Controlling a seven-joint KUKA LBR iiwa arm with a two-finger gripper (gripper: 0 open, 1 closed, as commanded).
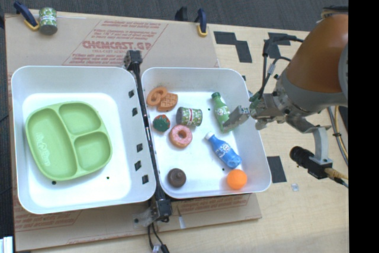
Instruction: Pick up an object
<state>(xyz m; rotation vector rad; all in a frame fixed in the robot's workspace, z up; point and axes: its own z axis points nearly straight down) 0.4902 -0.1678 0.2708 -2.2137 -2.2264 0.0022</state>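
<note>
My tool (237,118) sits beside the green bottle (220,109); the blue bottle (224,150) and orange ball (237,179) crowd below, with bare bin floor (198,166) between.

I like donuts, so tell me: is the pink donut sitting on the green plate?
No, the pink donut lies in the right bin among the toy foods, while the green plate sits in the left bin.

**Colours across the two bins**

Both bins are white: the left bin (23,186) holds a pale green divided tray (68,139). In the right bin (195,75) lie a green bottle (220,109) with a white label, a blue bottle (224,150) with white markings, an orange ball (237,179), a pink-iced doughnut (180,136), a brown chocolate doughnut (176,177) and a green-and-white can (190,117). The arm (320,62) shows orange above grey.
</note>
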